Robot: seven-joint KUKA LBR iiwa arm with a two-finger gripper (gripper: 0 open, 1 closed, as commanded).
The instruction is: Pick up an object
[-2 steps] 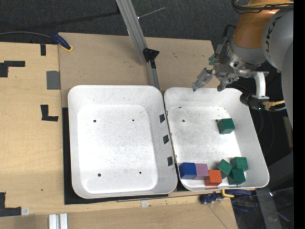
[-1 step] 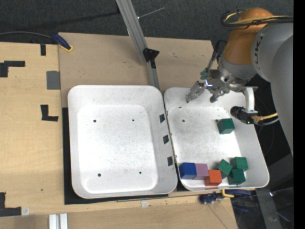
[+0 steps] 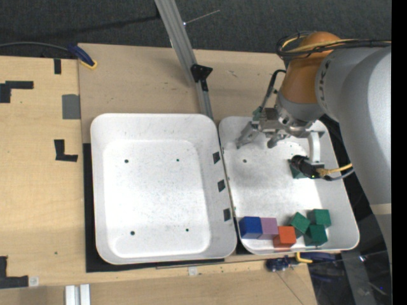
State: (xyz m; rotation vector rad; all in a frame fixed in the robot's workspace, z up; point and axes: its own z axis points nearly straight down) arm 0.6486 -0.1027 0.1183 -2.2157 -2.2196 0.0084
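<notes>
the blocks crowd the near edge of the right bin (image 3: 230, 189). a blue block (image 3: 250, 226) and a lilac block (image 3: 269, 226) touch side by side, and an orange block (image 3: 286, 235) sits just beside the lilac one, close to the rim. three green blocks (image 3: 315, 234) bunch toward the near right corner. between the blocks and the claw (image 3: 257, 138) lies a broad stretch of open white floor. the claw hangs over the far part of this bin, nearer its left wall, with its fingers spread apart above bare floor, well apart from every block. the arm (image 3: 311, 49) comes in over the bin's far right corner.

the left bin (image 3: 95, 170) lies rim against rim with the right one, and small black clips (image 3: 220, 185) sit along the seam. a slanted metal pole (image 3: 178, 30) comes down to the worktop (image 3: 38, 189) just beyond the far end of that seam, near the claw. the worktop is pale wood with black tape marks (image 3: 19, 88) at its left. a dark mat (image 3: 87, 189) shows under the left bin's edge. beyond the far edge the ground is dark grey.
</notes>
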